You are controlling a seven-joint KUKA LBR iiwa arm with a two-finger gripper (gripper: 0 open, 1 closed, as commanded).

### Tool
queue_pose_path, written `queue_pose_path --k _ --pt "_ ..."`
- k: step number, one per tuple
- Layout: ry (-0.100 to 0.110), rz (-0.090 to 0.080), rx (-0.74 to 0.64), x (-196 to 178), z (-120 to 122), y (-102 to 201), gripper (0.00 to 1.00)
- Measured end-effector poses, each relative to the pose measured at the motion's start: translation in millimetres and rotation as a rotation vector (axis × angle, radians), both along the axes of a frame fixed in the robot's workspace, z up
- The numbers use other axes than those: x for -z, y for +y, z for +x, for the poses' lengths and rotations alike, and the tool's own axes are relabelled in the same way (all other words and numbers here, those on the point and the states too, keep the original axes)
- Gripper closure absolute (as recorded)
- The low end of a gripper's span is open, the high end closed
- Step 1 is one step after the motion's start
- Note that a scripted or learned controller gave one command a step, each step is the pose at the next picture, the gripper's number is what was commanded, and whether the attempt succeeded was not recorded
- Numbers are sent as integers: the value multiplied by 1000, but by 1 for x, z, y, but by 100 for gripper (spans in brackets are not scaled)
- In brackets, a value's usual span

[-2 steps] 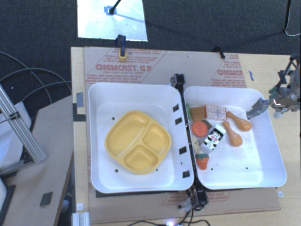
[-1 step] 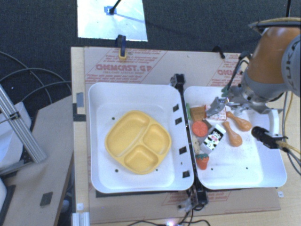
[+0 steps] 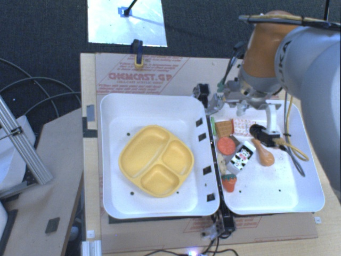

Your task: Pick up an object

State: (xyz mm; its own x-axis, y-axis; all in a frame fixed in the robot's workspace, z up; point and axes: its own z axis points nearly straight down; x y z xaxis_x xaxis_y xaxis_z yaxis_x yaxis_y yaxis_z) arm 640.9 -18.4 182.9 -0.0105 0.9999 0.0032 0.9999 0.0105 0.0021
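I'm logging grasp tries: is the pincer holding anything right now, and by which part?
It cannot be told. The pincer hangs over the far left corner of the right bin, too blurred to make out any hold.

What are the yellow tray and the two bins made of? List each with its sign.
Yellow tray: probably moulded plastic, matte; even colour and rounded compartment edges. Left bin and right bin: seemingly thin formed plastic, white, slightly glossy; smooth rounded rims and a soft sheen.
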Motion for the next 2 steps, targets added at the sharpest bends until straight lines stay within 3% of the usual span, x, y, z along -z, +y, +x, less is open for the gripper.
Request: queue_pose_path --k 1,2 --pt "-7 -5 6 82 -11 -74 0" --pt "-4 -4 15 96 -86 -102 0"
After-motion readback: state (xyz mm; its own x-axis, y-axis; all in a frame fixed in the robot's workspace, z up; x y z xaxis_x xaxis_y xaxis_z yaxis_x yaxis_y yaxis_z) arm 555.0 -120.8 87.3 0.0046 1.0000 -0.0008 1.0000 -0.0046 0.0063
